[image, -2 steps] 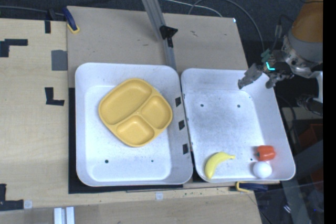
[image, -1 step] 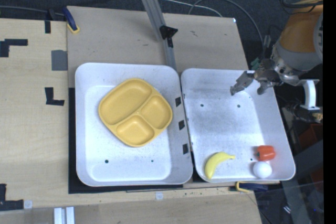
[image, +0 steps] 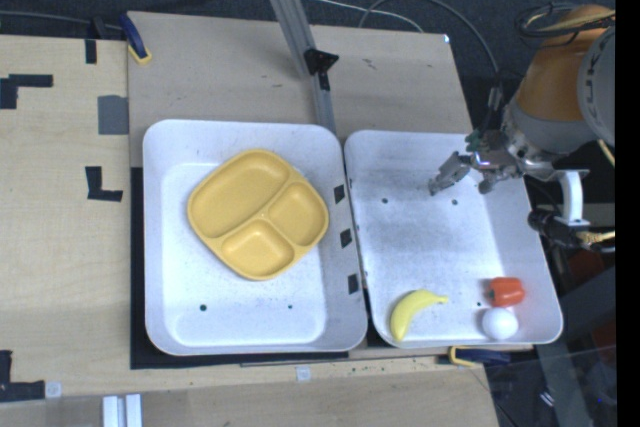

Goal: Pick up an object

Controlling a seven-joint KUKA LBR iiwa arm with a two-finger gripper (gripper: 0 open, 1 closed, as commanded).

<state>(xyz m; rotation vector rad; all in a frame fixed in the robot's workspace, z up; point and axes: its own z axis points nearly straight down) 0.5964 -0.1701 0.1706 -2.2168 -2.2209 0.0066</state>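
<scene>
The right bin (image: 380, 215) holds a yellow banana (image: 415, 307) near its front edge, with a small orange-red object (image: 507, 291) and a white ball (image: 499, 323) in the front right corner. My gripper (image: 465, 180) hovers over the back right part of this bin, well behind those three items. It is open, its fingers are spread, and nothing sits between them. A yellow divided plate (image: 258, 213) lies in the middle of the left bin (image: 165, 245).
A slanted grey metal pole (image: 290, 10) rises behind the bins. Cables trail across the bench top at the back right. A wooden table surface (image: 60, 165) lies to the left of the bins.
</scene>
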